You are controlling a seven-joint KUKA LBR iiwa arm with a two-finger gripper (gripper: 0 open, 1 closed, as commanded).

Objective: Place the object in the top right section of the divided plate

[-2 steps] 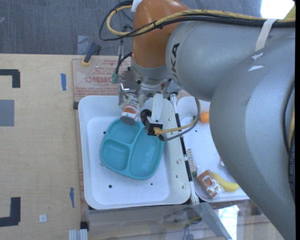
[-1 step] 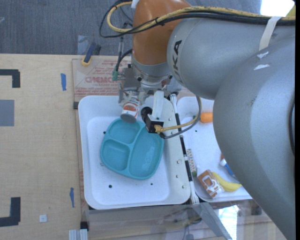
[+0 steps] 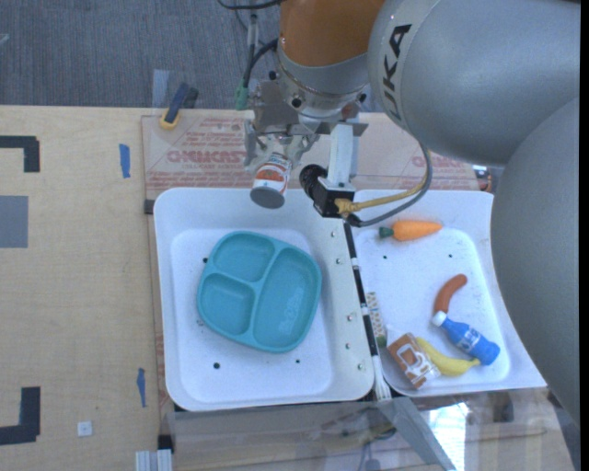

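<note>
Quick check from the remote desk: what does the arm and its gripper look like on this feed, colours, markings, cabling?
The arm is smooth grey with bold black KUKA lettering and an orange band above the wrist. Below sits a metallic grey gripper. A black module with a yellow-orange cable hangs beside it, and thin dark wires run up behind the wrist.

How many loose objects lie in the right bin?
5: carrot at top, sausage mid-right, blue bottle below it, banana and brown packet at bottom. The arm may hide more.
</note>
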